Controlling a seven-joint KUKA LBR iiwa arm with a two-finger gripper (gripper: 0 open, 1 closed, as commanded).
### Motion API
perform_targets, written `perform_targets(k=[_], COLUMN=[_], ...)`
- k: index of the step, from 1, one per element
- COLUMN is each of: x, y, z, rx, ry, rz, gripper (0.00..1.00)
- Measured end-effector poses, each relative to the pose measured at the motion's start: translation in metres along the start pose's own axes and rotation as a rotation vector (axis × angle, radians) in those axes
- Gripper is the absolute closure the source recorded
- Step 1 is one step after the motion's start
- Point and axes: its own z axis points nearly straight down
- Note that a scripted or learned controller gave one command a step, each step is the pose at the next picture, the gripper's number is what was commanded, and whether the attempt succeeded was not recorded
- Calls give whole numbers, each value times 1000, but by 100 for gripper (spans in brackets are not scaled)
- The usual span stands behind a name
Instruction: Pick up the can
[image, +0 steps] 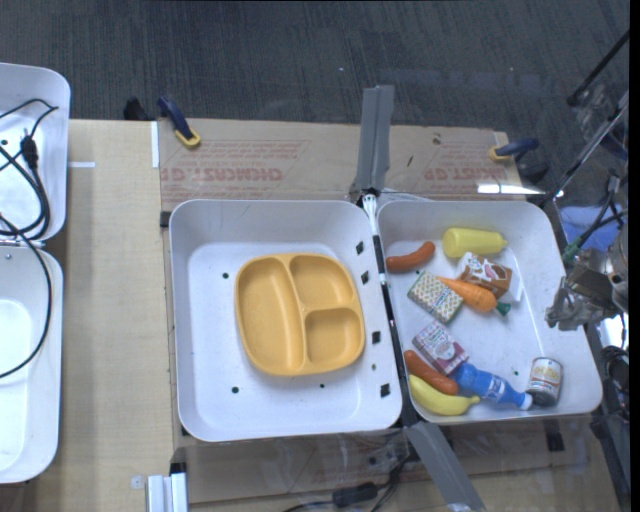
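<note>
Silver can lies in the right bin's near right corner, touching a blue bottle. The gripper hovers at the bin's right edge, blurred; its fingers' state cannot be told.

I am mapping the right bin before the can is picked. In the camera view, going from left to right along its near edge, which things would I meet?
Banana → blue bottle → can. The gripper is above the bin's right rim, farther back than the can.
</note>
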Motion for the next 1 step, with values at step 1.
perform_targets(k=[1], x=[0], y=[1], z=[-8], rx=[2], ry=[-2], rz=[-2], gripper=[100])
